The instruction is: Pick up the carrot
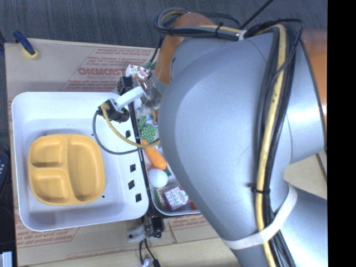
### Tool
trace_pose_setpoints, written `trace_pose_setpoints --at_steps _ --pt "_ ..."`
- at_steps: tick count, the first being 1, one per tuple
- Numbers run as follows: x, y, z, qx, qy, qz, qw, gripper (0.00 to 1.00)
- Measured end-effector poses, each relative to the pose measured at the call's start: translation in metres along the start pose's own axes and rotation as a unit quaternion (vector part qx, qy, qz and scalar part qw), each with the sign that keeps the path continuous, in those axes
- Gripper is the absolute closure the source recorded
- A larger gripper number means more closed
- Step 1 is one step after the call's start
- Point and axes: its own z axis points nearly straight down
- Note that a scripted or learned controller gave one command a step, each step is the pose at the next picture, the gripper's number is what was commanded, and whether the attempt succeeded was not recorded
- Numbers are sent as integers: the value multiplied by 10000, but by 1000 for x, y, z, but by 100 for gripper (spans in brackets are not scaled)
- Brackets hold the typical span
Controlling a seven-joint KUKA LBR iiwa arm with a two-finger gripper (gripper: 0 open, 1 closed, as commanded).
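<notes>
The orange carrot [156, 158] lies at the left edge of the right bin [158, 209], just beside the divider between the two bins. The grey arm covers most of that bin. My gripper [142, 88] is above the bin's far left corner, some way up the view from the carrot and apart from it. The arm's bulk hides most of the gripper, and I see nothing held in it.
A yellow divided plate [65, 168] sits in the left bin [33, 107]. Near the carrot lie a green pea cluster [148, 132], a white egg [158, 178] and a red packet [174, 197]. Cardboard [100, 65] lies under the bins.
</notes>
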Motion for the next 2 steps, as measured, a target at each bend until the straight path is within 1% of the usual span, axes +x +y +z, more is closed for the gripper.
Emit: trace_pose_setpoints --at_steps 1,2 --pt "-67 9 -9 5 -11 118 9999 0" --pt "-91 -17 1 6 -14 221 9998 0"
